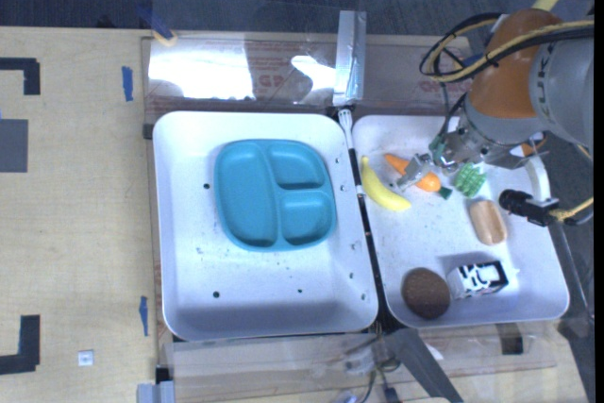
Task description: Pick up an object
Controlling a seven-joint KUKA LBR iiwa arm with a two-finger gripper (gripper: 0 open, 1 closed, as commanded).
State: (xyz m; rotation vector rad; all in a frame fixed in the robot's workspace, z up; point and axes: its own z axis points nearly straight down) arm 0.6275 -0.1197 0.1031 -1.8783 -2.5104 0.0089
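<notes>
Jaws first: from my seat I cannot tell whether they stand apart or together, since the gripper (451, 156) is a small grey tangle under the wrist and its tips blur into the toys below. It hangs low over the far part of the right bin (552, 293), right above the carrot (420, 176) and just beside the green toy (469, 178). I see nothing clearly between its tips. The carrot's far end is partly covered by the gripper. Just left of it lies the banana (381, 189), near the bin's left wall. Nearer me, a tan bread-like piece (488, 222) lies apart from those, and at the near edge sit a brown ball (427, 292) and a black-and-white block (483, 277), close together; I cannot read the block's markings. The arm (528, 75) is cut off at the right. In the left bin (179, 203) a blue tray (276, 193) lies flat.
</notes>
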